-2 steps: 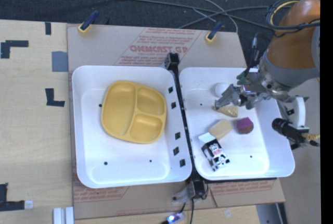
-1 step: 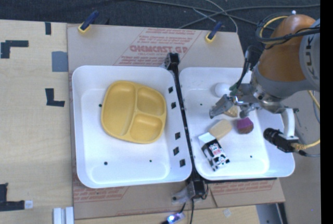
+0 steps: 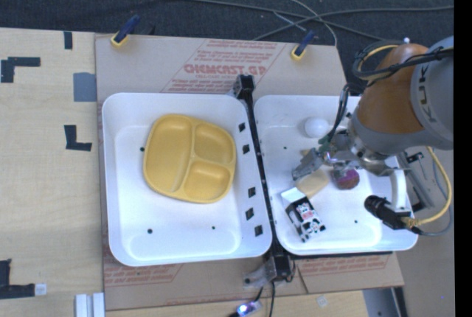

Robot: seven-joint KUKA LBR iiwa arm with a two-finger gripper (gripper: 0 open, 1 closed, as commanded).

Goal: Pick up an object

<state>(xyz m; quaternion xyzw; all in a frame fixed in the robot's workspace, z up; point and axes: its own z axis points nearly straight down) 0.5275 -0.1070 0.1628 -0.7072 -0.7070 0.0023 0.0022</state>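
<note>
The gripper [image 3: 318, 161] is hard to make out: the arm [image 3: 398, 105] is leaning in from the right and its bulky grey and orange wrist is covering most of what lies behind the tool. Whether the tool is spread or pressed together, I cannot tell. A purple ball [image 3: 345, 177] is sitting just beside the tool, on its arm side, partly tucked under the wrist, so its full outline is hidden. A tan block [image 3: 313, 183] is lying right below the tool, touching or nearly touching it; the contact itself is too blurred to judge.

The arm is reaching low over the right bin [image 3: 280, 116], its wrist bending down toward the bin's middle, with cables looping over its top and a black fitting sticking out near the bin's near-right corner.

A white ball [image 3: 316, 127] is resting a little beyond the tool, toward the far wall of the bin and apart from it. A small black-and-white box [image 3: 303, 213] is lying on the near side of the tool, close to the wall that divides the bins. Bare floor is showing beyond the tool on its free side and along the near wall past the box.

Across the divider, well away from the tool, a yellow plate [image 3: 189, 158] with compartments is lying in the left bin [image 3: 125, 183], with bare white floor all around it.
</note>
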